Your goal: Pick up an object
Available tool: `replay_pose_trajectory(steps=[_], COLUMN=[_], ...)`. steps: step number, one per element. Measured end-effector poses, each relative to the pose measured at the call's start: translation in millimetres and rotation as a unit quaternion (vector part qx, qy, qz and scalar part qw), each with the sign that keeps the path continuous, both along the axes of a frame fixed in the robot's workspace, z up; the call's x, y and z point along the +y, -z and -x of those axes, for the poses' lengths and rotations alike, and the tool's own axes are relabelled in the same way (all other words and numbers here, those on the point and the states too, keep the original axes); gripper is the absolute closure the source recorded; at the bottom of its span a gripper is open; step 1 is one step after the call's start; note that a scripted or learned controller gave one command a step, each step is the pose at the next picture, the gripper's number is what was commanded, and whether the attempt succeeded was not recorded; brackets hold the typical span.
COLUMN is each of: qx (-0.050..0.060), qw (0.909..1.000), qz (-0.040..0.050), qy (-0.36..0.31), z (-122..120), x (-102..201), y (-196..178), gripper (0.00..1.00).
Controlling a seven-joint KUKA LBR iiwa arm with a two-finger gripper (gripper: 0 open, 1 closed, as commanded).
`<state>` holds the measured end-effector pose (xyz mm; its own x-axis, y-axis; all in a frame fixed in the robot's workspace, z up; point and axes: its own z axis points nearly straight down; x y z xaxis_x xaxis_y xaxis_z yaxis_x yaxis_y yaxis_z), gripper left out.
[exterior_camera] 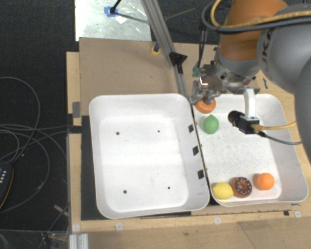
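End effector point(203, 98) grips orange ball point(206, 107) near right bin's point(285, 154) back-left rim.

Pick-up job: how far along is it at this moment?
Done: the arm has reached into the right bin. In hand: the pincer sits right over a small orange object near the bin's far left corner, but I can't tell if it is gripped. Left: a clear lift. The green ball, lemon, donut and orange lie untouched.
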<state>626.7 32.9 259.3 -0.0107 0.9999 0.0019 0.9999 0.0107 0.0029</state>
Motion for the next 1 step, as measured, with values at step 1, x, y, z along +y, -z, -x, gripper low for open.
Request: replay_pose_trajectory(steps=[1], qx=[0.000], qw=[1.0000], qz=[0.0001], qy=[0.000], z=[-12.4], x=[49.9], y=[11.3], gripper=[1.00])
